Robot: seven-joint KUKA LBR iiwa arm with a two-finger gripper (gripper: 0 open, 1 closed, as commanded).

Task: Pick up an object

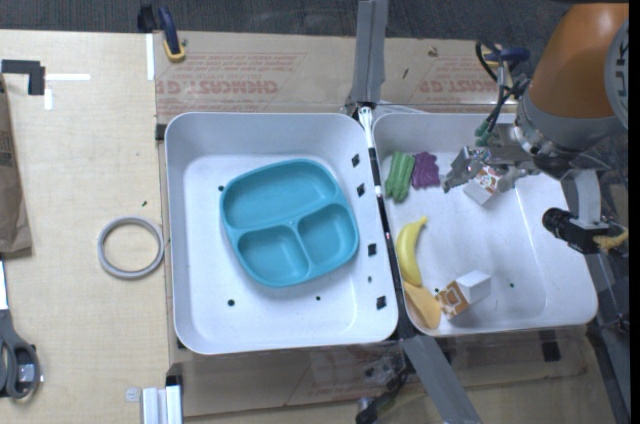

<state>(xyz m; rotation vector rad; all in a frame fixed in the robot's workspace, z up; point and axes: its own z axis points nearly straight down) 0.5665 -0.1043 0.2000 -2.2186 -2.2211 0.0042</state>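
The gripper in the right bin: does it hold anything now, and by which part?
The gripper seems to hold a small white carton by its top, above the right bin; the exact hold is unclear.

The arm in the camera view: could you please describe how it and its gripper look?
The arm has a broad, rounded orange band over grey housing. Green and blue cables loop beside its wrist. The gripper is a small grey metal assembly, and a black fitting with a yellow band sticks out lower down.

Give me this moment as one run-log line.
gripper: over right bin, shut on small carton | banana, second carton: in bin
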